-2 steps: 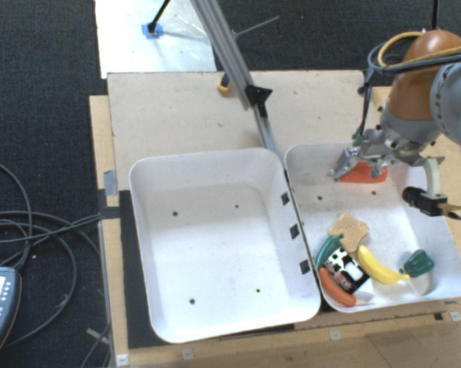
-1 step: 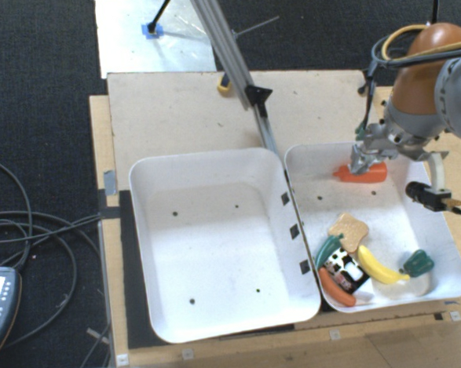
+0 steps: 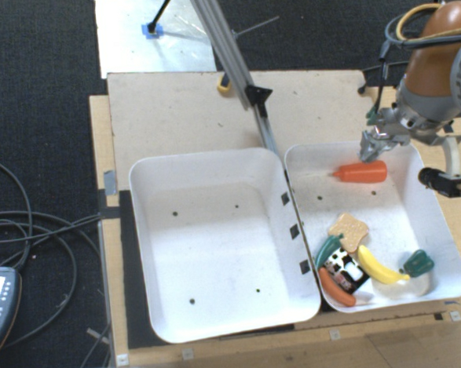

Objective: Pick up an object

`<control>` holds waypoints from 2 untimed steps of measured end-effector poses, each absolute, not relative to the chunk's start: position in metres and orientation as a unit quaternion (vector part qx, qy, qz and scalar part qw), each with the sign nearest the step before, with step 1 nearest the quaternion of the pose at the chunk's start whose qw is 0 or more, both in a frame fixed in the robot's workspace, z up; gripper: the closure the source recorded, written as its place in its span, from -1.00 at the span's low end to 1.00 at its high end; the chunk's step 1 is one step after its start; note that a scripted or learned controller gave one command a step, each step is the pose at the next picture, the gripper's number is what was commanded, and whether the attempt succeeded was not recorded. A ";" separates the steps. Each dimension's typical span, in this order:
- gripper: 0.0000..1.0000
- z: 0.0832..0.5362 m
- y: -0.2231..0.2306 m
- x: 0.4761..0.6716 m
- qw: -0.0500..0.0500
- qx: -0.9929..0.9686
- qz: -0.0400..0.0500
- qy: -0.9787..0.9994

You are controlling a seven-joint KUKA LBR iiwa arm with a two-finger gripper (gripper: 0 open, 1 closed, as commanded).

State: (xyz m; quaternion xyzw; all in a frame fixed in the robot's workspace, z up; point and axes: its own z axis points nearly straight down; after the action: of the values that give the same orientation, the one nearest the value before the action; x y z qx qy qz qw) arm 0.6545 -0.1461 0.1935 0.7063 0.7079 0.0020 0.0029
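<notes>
Over the right bin [image 3: 447,239] your claw [image 3: 373,147] hung just above the carrot's [image 3: 362,172] fat end, grip state I couldn't tell, so that off-centre approach could've rolled it away.

1. This is a robot lab.
2. A big robot arm [image 3: 435,70] reaches over a table [image 3: 178,112] with two white bins [image 3: 147,173].
3. Black cables [image 3: 29,229] lie on dark carpet.
</notes>
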 end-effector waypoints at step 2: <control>1.00 0.278 -0.149 0.650 0.003 0.706 0.002 0.709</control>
State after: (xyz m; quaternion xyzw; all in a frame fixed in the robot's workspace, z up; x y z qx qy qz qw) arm 0.6500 -0.1490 0.2780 0.7057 0.7085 0.0018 0.0028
